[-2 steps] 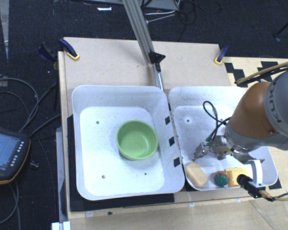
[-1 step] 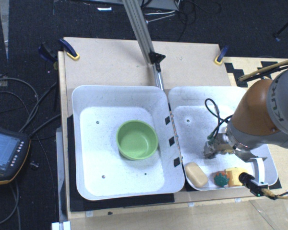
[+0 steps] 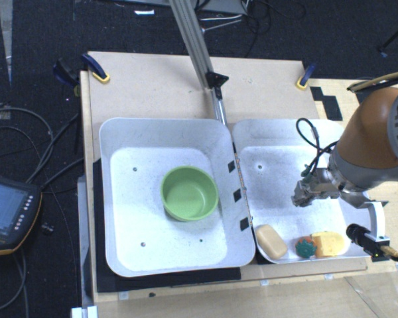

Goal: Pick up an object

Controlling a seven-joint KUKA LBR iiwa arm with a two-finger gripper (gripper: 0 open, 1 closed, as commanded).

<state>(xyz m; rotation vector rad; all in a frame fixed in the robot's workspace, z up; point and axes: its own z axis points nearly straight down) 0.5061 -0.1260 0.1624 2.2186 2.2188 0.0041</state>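
Cables and a dark handheld screen unit [image 3: 6, 214] lie on the black floor at the far left, beside the tan tabletop [image 3: 152, 85]. Two blue-and-yellow clamps [image 3: 95, 68] grip the tabletop's far edge, one near each far corner.

On the tabletop sit two shallow white bins side by side. The left bin [image 3: 129, 177] holds a green bowl [image 3: 190, 193], upright, mouth up, near the bin's middle. A grey metal pole [image 3: 192, 35] slants down from the top of the view and ends near the far end of the seam between the bins.

The right bin [image 3: 272, 154] carries three small things, all crowded along its near edge. Leftmost is a tan oblong block [image 3: 271, 241], like a bar of soap; its long axis runs at a slant, from upper left to lower right, lying flat in the near-left corner. Just right of it is a small round piece [image 3: 306, 247], teal with a reddish patch, and touching or nearly touching that is a yellow chunk [image 3: 329, 242], roughly square, with no clear long axis.

The pincer [image 3: 304, 195] hangs over the middle of the right bin, well apart from the three things and farther from the camera than they are. It is small and dark here; I cannot tell how wide it stands, and nothing shows between its tips. Behind it, the grey arm with its orange band [image 3: 375, 134] reaches in from the right, a black cable looping above the wrist.
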